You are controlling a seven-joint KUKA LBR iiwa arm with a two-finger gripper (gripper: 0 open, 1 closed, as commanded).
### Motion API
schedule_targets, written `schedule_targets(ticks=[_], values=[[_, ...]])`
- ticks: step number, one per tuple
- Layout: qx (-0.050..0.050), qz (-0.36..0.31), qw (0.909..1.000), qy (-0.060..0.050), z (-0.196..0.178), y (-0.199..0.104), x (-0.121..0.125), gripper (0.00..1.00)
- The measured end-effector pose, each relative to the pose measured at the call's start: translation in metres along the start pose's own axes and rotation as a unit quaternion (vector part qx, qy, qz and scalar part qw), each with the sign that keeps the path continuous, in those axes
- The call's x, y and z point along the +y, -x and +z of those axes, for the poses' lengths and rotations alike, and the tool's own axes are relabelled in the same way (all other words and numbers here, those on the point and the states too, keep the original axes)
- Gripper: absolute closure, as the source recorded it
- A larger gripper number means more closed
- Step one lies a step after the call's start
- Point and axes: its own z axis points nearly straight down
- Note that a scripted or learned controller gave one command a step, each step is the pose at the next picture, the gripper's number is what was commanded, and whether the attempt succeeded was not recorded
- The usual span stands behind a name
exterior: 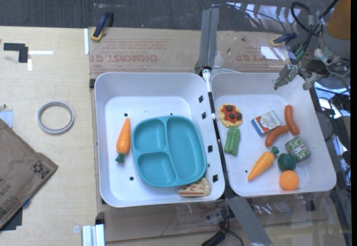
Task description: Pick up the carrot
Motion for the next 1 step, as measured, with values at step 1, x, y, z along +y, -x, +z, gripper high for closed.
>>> schedule_targets(ticks=[1], values=[[0.0,0.0,1.0,0.0,0.0,0.0,0.0,0.0]])
